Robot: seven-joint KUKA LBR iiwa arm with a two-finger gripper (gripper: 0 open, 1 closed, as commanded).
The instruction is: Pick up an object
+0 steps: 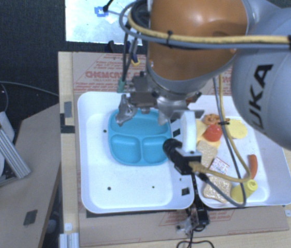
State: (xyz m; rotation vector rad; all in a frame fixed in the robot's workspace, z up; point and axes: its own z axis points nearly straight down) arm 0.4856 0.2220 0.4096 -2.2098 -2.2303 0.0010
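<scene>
the gripper hangs low over the far edge of a blue divided tray in the left bin; its fingers stand apart, one at the tray's far left rim, the other near the far right, and nothing shows between them. the grey arm with its orange band looms over both bins. the right bin holds small play foods: a red tomato, a yellow slice, an orange carrot, crackers. the risk from here, by this view: the tray is wide and shallow, so closing fingers may skid along its rim or tip it instead of catching it, and a lift could come up bare.
</scene>
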